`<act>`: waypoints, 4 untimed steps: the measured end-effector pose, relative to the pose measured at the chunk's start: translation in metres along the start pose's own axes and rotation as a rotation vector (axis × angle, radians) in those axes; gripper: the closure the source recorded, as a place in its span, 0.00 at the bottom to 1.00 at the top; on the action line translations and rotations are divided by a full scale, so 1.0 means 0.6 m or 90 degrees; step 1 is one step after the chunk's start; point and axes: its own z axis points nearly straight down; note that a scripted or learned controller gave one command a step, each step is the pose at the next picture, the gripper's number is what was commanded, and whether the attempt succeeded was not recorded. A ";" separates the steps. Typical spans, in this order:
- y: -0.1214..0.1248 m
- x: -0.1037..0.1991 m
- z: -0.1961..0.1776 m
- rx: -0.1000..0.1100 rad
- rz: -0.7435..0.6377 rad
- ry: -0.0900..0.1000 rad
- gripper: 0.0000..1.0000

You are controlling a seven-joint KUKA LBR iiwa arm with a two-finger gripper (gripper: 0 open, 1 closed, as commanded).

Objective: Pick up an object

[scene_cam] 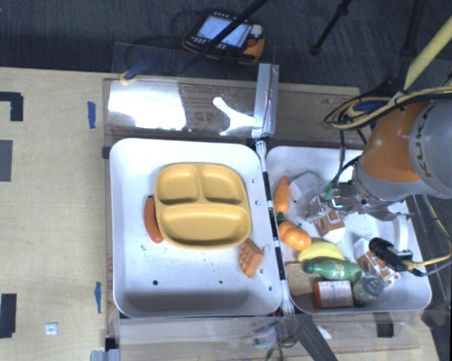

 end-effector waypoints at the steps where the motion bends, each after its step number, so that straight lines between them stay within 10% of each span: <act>1: 0.066 0.062 -0.192 0.005 -0.038 0.001 1.00; 2: 0.093 0.030 -0.270 0.003 -0.184 0.000 1.00; 3: 0.103 0.047 -0.146 0.005 -0.426 0.003 1.00; 4: 0.140 0.103 -0.196 0.001 -0.499 0.001 1.00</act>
